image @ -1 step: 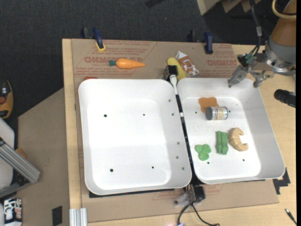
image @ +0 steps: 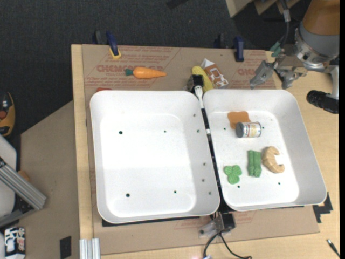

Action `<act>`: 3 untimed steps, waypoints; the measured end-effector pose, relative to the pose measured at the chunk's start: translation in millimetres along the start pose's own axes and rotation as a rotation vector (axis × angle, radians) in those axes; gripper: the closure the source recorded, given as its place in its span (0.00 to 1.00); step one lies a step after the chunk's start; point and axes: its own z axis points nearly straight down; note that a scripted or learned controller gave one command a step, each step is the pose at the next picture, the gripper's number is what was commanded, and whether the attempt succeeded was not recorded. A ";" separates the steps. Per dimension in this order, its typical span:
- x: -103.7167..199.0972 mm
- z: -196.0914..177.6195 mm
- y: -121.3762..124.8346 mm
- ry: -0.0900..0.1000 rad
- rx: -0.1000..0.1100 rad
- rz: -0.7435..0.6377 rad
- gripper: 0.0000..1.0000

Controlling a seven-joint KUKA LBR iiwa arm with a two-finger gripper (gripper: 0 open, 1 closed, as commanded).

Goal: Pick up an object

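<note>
While the gripper [image: 274, 75] hangs spread open and holding nothing above the far rim of the right bin [image: 302, 161], the surface [image: 81, 90] stretches away below and to its left. The left bin [image: 108, 144] sits well off to the gripper's left. Nearer the camera than the gripper, inside the right bin, lie a croissant [image: 273, 159], a green pod-like toy [image: 254, 163], an orange block [image: 237, 117] touching a small jar [image: 248, 129], and a green leafy piece [image: 233, 174]. Far to the gripper's left, on the surface, rests a toy carrot [image: 145, 73]; closer to its left are a banana [image: 202, 79] and a small packet [image: 216, 75].
</note>
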 end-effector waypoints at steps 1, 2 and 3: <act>-5.2 -4.6 -1.1 -0.003 0.006 0.006 1.00; 73.6 -17.5 -4.5 0.002 0.010 0.001 1.00; 165.5 -15.9 -42.3 0.004 0.016 -0.001 1.00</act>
